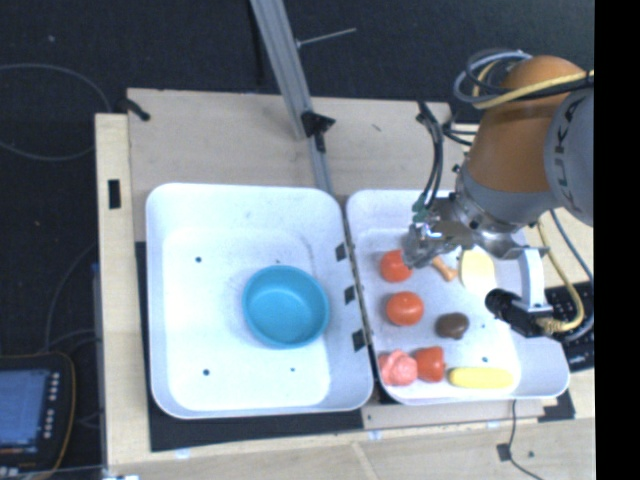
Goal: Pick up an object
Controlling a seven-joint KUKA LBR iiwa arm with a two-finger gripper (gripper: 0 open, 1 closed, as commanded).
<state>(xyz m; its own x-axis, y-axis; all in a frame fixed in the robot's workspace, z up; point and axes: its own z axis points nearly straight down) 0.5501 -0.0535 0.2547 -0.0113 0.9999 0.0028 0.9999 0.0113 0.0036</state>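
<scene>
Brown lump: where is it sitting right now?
In the right bin, toward its front, the brown lump lies just right of the orange ball and behind the yellow piece.

Two white bins: left bin and right bin. One blue bowl (left bin). Three red items, one pink, one brown, one yellow.
</scene>
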